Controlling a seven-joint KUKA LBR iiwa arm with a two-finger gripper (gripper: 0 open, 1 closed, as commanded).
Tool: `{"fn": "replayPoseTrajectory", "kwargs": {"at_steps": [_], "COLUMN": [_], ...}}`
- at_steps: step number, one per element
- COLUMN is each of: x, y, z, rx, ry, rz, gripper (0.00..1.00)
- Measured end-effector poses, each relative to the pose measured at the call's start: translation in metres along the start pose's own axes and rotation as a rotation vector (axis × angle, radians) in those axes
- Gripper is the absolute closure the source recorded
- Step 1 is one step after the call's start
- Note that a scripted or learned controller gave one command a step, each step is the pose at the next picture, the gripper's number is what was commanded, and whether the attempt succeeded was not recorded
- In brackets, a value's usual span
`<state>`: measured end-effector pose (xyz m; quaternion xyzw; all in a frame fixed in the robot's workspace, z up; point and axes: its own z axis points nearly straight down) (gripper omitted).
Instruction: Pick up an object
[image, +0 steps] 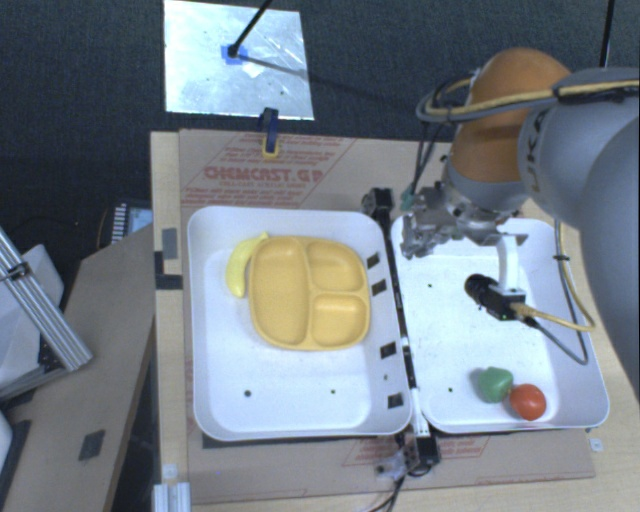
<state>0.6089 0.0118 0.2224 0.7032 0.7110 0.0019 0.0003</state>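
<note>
Arm (560, 130) hangs over the right bin (450, 400); the gripper (430, 235) sits at its top-left corner, grip impossible to tell. Green piece (491, 384) and red ball (528, 401) lie touching, near the front.

single fixed camera above bench, looking down at a slant, left bin (215, 400) and right bin (590, 395) both fully framed, mid distance, arm (560, 130) entering from right
</note>
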Motion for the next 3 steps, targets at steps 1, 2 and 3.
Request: {"fn": "replayPoseTrajectory", "kwargs": {"at_steps": [1, 2, 3], "x": [0.047, 0.097, 0.093], "y": [0.023, 0.037, 0.036], "z": [-0.002, -0.012, -0.012], "rx": [0.0, -0.001, 0.001], "ry": [0.0, 0.001, -0.002], "rz": [0.001, 0.001, 0.005], "gripper": [1.0, 1.0, 0.0]}}
